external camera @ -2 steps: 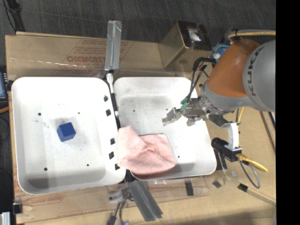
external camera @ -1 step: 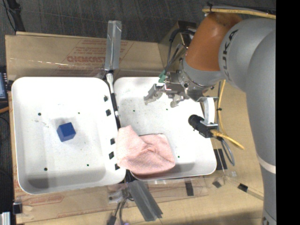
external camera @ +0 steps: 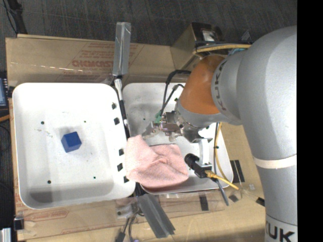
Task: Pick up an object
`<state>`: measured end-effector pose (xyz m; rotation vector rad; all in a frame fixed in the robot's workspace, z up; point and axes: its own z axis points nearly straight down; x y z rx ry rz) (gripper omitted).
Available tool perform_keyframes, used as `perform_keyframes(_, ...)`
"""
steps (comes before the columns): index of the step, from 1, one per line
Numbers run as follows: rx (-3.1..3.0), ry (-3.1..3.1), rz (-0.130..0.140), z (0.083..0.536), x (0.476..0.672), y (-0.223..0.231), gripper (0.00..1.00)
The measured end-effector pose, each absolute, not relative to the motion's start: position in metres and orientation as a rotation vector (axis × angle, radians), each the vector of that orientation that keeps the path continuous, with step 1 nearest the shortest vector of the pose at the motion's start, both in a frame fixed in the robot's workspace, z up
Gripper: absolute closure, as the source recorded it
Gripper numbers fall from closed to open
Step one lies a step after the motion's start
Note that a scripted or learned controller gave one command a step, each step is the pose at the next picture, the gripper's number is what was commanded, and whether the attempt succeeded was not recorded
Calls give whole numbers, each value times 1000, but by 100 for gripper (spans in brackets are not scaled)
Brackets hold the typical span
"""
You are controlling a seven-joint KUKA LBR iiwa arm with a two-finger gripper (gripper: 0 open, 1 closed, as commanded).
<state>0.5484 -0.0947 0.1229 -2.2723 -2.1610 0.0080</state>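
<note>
**Arm low over the right bin, cloth just beside its wrist**

Camera view: the grey arm (external camera: 262,110) reaches in from the right and bends down into the right bin (external camera: 144,97), its orange band sitting directly above the wrist hardware. The gripper (external camera: 162,126) is low over the bin floor, close to the upper edge of a crumpled pink cloth (external camera: 154,165). The wrist blocks the view from above, so I cannot tell how wide the gripper is set or whether it has hold of anything; no cloth is seen raised off the heap.

The cloth lies bunched in the near half of that bin, its left side pushed up against and partly over the divide between the bins, which would explain an approach from its free upper edge rather than along the wall.

A small blue cube (external camera: 71,141) sits alone on the floor of the left bin (external camera: 30,100), well apart from the arm. Given the arm's position, the cloth looks like the likelier target, and the pick appears not yet done
</note>
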Motion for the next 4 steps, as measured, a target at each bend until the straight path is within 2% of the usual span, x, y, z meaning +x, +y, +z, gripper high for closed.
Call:
perform_keyframes(1,-2153,-2283,2,91,494,-97,0)
perform_keyframes(2,-2007,-2415,0,92,540,-126,0)
perform_keyframes(3,-2031,-2394,2,92,577,-94,0)
perform_keyframes(4,-2179,-2258,3,152,520,-95,0)
